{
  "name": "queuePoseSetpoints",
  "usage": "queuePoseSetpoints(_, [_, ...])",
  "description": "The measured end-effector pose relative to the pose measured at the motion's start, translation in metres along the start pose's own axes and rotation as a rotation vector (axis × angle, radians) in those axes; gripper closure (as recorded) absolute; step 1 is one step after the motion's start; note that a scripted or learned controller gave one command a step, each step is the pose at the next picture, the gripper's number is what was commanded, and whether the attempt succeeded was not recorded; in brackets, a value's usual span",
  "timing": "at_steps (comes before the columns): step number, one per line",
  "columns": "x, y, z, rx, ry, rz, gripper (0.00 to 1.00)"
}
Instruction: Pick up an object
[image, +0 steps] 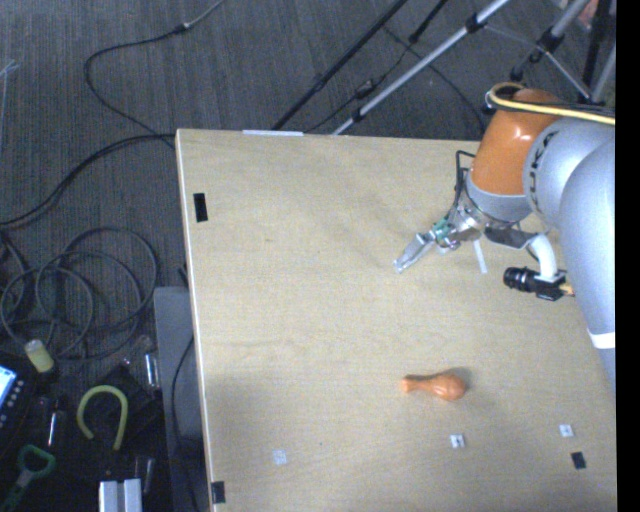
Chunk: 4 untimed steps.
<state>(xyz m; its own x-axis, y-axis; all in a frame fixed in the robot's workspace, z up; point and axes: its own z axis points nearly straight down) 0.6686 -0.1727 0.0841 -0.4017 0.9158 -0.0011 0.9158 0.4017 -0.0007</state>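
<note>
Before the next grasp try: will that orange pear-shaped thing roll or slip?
The orange object lies on its side on the flat tan board; its rounded bulb probably rolls if nudged. The tapered neck likely slips from a pinch. It looks small, probably light.

Readable text: none is showing anywhere in the camera view.
Markers on the tan board: small black and pale squares are sitting near its edges, too small to be showing any characters.
Arm: no brand or number is showing legibly.
</note>
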Motion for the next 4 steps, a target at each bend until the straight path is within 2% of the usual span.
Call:
queuePoseSetpoints(1, [0.020,0.008,0.000,0.001,-0.001,-0.089,0.00])
queuePoseSetpoints(2, [0.021,0.009,-0.009,-0.003,0.002,-0.088,1.00])
queuePoseSetpoints(3, [0.032,0.014,-0.153,-0.001,0.000,0.097,1.00])
queuePoseSetpoints(4, [0.089,-0.005,-0.102,0.002,0.002,0.123,1.00])
